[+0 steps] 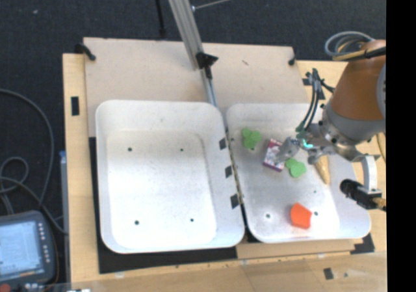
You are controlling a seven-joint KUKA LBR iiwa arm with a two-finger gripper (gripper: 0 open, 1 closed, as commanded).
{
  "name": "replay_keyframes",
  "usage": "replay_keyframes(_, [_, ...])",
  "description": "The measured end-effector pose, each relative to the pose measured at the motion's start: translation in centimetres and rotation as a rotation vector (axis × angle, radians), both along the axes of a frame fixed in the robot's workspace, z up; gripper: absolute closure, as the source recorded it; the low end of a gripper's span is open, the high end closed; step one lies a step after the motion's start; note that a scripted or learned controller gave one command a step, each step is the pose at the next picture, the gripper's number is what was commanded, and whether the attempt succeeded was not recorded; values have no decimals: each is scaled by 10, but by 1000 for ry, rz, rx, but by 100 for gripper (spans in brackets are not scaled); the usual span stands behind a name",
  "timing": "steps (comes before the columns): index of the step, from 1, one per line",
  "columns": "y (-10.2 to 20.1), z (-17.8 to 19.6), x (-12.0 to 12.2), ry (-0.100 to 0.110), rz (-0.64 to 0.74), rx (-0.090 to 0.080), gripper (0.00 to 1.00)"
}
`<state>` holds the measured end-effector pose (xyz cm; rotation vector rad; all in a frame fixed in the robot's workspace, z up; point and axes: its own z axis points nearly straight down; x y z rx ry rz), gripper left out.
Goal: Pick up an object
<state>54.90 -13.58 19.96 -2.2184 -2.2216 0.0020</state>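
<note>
The right bin (344, 219) holds several small objects. A green piece (251, 138) lies near its left wall. A pink and purple box (273, 155) sits in the middle, with a second green piece (296, 168) just to its right. An orange block (300, 216) rests near the front. A tan cone-shaped piece (323, 168) lies under the wrist. My gripper (290, 147) hangs low over the bin, right beside the pink box's right edge and above the second green piece. Nothing visibly sits in its grasp.
The left bin (162, 173) stands beside the right one, their walls meeting at the middle. A slanted metal pole (185, 14) rises behind the bins. Cables (315, 92) trail from the arm's wrist. A black fitting (357, 192) sticks out at the right bin's right rim.
</note>
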Motion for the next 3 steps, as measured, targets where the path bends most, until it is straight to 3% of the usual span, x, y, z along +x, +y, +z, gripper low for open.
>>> replay_keyframes(1, [0,2,1,-4,-2,-1,0])
replay_keyframes(3, [7,-100,-5,1,-4,-2,0])
